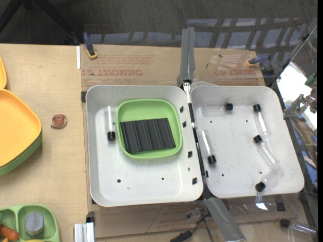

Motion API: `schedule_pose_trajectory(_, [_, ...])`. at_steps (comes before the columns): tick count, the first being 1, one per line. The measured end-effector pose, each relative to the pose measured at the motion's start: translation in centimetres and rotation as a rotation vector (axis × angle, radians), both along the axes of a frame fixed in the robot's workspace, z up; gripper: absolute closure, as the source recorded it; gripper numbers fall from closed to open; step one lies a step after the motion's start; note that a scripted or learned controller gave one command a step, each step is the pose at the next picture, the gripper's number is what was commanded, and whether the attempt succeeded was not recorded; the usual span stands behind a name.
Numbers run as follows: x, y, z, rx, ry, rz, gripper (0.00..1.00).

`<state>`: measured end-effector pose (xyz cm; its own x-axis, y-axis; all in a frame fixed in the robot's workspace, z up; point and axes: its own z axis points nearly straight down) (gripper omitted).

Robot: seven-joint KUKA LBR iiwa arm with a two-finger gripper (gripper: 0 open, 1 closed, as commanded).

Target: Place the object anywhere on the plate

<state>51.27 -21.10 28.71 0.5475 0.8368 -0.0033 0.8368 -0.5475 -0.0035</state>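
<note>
Here, the dark ridged block [147, 135] lies lengthwise left-to-right on the green plate [148, 110].

Yellow plates [17, 130] and compartment tray [28, 225] — both cut by the frame's left edge.

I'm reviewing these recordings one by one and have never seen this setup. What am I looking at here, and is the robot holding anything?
This is one fixed camera looking down at a slant on a bench. Two shallow white bins sit side by side: the left bin and the right bin. In the left bin lies a green plate with a dark ribbed object on it; beside the plate lies a clear tube with a black cap. The right bin holds several more clear tubes with black caps. On the bench to the left sit stacked orange plates and a small reddish knob. The arm normally reaches in from the right.
</note>
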Motion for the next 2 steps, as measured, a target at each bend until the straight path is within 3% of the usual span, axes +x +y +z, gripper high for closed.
schedule_pose_trajectory(2, [0.00,0.00,0.00,0.000,0.000,0.000,0.00])
